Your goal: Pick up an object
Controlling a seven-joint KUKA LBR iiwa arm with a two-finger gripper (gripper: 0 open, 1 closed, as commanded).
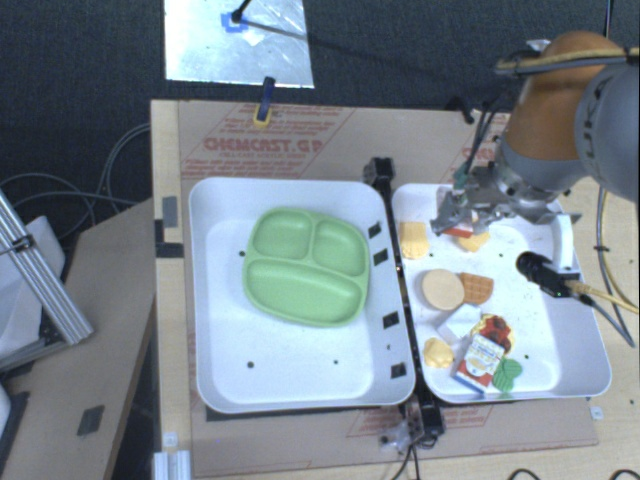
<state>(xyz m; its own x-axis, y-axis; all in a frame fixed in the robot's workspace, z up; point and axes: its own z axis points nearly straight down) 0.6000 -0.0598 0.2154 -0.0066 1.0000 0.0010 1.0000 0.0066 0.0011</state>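
Pincer [462, 220] was low over a red-and-yellow piece [466, 235] near the right bin's [590, 363] far edge, finger state unclear; next needs a clean close and lift.

A: What can't we make out?
B: Gripper [462, 218] tips, mostly. They sit low over the right bin [585, 368], and the wrist body covers them, so no telling how the fingers stand. A red-and-yellow item [468, 235] pokes out from under the gripper, partly hidden; can't ID it.
A: The arm?
B: Arm [560, 118] is cut off by the right edge and the top edge, only the orange band and grey wrist visible.
A: Anything else?
B: Carton [482, 353] label too small to read. It overlaps a green thing [507, 375], shape unclear. Metal frame [35, 278] cut off at the left edge. Cable [610, 303] runs out of the pic at right.
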